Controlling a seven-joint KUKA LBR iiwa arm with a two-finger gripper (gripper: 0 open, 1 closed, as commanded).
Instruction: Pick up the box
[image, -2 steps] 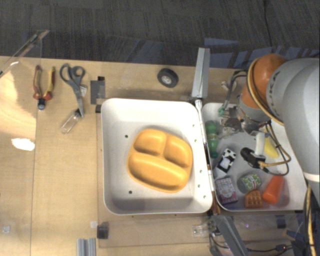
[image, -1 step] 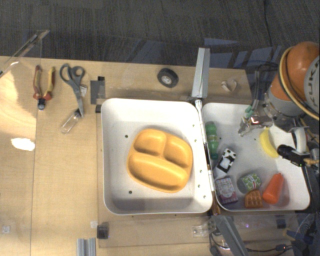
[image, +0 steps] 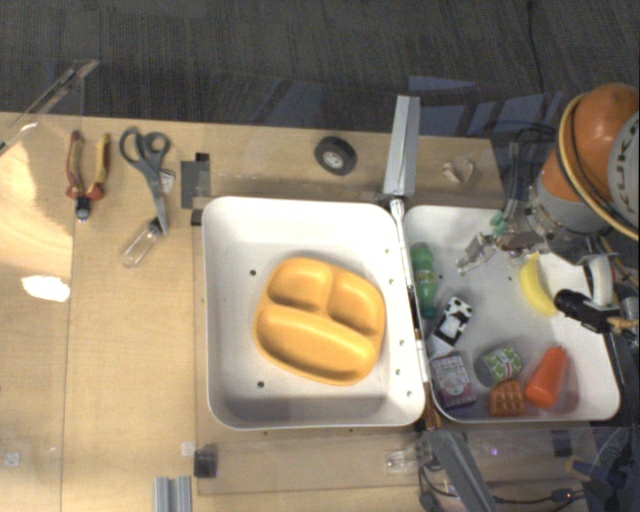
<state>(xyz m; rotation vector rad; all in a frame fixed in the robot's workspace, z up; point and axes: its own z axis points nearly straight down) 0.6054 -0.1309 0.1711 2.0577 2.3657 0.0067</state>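
- The job is sitting at its opening step: the small purple rectangular box with a printed face (image: 452, 381) is lying untouched, flat in the near left corner of the right-hand shallow white bin (image: 600, 412), so nothing is being lifted yet.
- The box is resting just beside a grey-green rounded lump (image: 499, 364) and an orange waffle-shaped toy (image: 507, 398), with a black-and-white patterned toy (image: 453, 320) a little farther back, and an orange carrot-shaped toy (image: 547, 378) lying further right.
- The metal two-finger gripper (image: 478, 252) is hanging over the far part of that same bin, well apart from the box, with its thin fingers looking spread and nothing lying between them.
- The grey arm with its orange band (image: 598, 130) is reaching in from the right, its wrist angling down and leftward near a yellow banana-shaped toy (image: 537, 285).
- Judging from this, the next move is calling for travel toward the near left corner, then a descent that is straddling the box without nudging its close neighbours.
- The left-hand white bin (image: 230, 300) is holding a large yellow-orange cushion-like moulded object (image: 320, 318), which is playing no part.
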